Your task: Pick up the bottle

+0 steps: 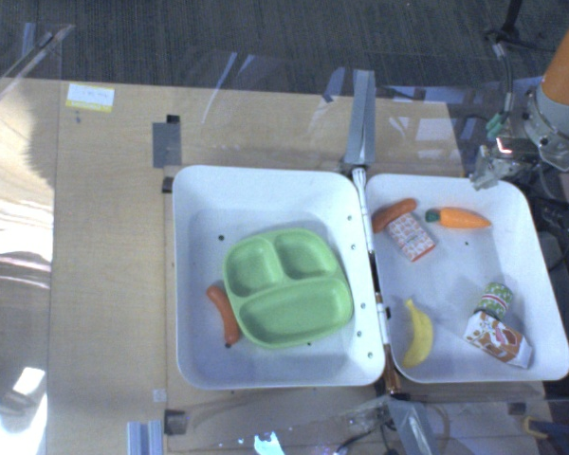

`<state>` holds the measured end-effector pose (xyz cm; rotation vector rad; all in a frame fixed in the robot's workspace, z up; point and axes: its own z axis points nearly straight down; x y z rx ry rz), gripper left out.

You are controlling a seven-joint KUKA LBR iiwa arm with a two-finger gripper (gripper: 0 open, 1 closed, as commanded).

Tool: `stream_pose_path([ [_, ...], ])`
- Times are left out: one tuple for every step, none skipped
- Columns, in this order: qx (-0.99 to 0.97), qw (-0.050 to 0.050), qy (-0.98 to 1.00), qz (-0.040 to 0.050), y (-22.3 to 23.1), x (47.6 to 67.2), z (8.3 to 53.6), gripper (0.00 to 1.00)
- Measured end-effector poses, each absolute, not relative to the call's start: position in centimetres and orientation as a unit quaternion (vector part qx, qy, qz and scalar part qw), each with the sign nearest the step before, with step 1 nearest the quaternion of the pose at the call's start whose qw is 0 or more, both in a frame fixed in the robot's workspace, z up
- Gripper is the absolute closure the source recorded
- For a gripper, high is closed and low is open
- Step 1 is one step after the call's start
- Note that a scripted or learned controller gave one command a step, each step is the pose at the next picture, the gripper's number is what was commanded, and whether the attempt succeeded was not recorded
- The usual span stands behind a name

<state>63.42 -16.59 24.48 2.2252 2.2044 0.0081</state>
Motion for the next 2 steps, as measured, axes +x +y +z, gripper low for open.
stream_pose_path([
  [0.68, 0.003, 0.734, 0.0017, -17.6, 50.4, 26.3, 1.0],
  [0.68, 0.004, 0.733, 0.0023, -10.7, 52.3, 28.0, 1.0],
])
